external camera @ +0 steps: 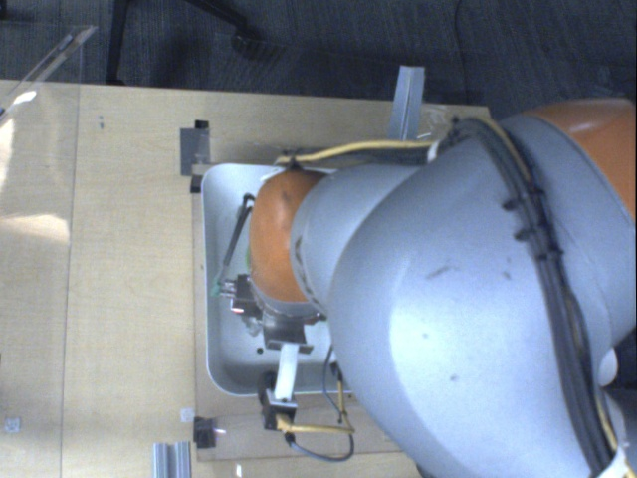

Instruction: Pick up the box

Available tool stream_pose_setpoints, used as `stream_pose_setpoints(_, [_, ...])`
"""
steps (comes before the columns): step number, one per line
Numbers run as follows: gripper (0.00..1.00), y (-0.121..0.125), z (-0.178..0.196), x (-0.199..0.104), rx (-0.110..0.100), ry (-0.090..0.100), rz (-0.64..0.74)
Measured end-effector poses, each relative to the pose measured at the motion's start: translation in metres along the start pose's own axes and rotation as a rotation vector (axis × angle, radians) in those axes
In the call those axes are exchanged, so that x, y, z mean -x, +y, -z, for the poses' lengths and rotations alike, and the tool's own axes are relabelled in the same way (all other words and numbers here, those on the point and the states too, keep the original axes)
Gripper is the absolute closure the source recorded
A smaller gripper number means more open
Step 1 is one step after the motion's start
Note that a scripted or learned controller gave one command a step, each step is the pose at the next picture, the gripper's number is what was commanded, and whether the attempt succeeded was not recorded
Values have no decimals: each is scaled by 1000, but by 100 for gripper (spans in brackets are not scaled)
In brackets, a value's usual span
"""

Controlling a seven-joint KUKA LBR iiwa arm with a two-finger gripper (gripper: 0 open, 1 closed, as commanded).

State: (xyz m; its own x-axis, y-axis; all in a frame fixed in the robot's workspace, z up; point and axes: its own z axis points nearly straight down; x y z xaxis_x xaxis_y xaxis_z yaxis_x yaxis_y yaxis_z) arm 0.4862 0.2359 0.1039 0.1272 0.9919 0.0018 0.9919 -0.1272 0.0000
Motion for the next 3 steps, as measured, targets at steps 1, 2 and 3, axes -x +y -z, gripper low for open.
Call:
stream_pose_setpoints(1, [100,43,58,-5,4,0,382])
stream_pose_setpoints(2, [100,4,59,24,2,0,330])
stream_pose_setpoints(3, [100,7,229,37,5,1,203])
